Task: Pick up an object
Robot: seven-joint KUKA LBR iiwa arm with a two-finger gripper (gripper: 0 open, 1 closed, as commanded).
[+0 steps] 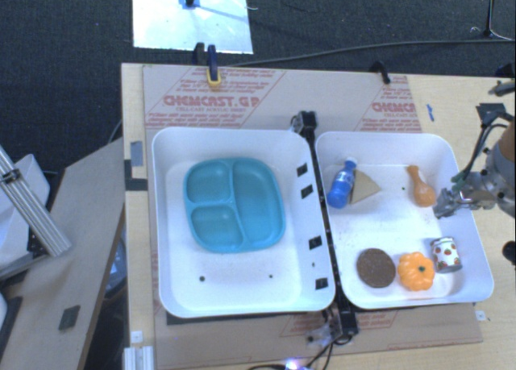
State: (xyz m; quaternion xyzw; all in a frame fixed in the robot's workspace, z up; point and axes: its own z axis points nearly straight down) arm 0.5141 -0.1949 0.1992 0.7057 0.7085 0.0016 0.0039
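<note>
The right bin (403, 144) holds a blue bottle (342, 184) lying against a tan wedge (367, 186), an orange chicken-leg-shaped toy (421, 186), a brown round disc (376, 268), a small orange pumpkin (416, 271) and a white spotted cup (446, 255). My gripper (447, 202) hangs at the bin's right side, just right of the chicken-leg toy and above the spotted cup. Nothing shows between its fingers; whether they are open or shut is unclear.
The left bin (173, 199) holds a light-blue divided plate (235, 204). A black-tabbed divider (314, 199) separates the two bins. Both sit on a cardboard-covered bench (242, 98). A blue-and-yellow clamp (212, 67) grips the far edge.
</note>
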